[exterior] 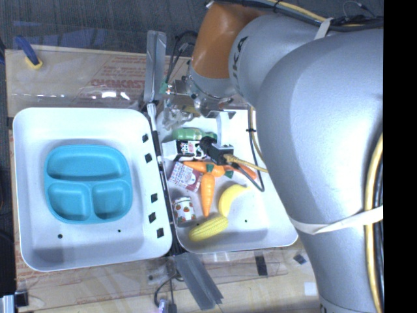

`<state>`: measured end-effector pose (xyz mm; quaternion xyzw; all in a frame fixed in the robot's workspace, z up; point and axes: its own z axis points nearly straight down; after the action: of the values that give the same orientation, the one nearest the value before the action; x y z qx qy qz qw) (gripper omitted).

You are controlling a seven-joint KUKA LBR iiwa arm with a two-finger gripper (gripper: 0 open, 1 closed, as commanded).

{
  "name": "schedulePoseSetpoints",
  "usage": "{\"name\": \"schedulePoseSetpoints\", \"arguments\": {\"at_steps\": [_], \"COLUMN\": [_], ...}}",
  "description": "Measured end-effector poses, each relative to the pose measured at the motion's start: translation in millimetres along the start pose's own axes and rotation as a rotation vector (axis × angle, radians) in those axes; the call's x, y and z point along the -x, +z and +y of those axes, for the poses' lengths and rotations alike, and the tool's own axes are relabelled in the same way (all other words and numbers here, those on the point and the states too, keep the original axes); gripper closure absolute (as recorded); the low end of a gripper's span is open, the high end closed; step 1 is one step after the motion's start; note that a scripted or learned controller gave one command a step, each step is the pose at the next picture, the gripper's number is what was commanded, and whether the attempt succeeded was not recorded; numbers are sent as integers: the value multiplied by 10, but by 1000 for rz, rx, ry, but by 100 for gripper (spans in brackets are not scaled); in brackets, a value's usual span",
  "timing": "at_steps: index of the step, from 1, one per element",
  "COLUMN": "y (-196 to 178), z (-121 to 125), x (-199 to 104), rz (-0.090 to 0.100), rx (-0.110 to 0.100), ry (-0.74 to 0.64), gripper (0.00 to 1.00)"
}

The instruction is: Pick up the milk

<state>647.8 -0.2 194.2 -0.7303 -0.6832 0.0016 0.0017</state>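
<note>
In the right bin (pixel 273 237), near its far left corner, the milk (pixel 187 149) sits as a small white carton with black patches, partly hidden by the gripper (pixel 195 113) hanging just above it. Can't tell the finger state, arm (pixel 313 109) blocks the view. Judgement: the carton looks light, stiff-walled but crushable, smooth sides, so best taken across 2 flat faces. Tight spot: green item (pixel 190 134) touching on the far side, red-white packet (pixel 184 173) and carrot (pixel 207 189) just beside, bin wall close on the left. Banana (pixel 229 197), corn (pixel 207 227) and small cup (pixel 183 208) lie nearer. Open room mostly straight up; left bin (pixel 26 175) holds a blue tray (pixel 88 181).
</note>
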Motion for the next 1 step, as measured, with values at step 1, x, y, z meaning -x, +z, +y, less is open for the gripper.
{"name": "schedulePoseSetpoints", "arguments": {"at_steps": [1], "y": [23], "z": [88], "x": [3], "rz": [-1], "rx": [4], "ry": [38], "gripper": [100]}}
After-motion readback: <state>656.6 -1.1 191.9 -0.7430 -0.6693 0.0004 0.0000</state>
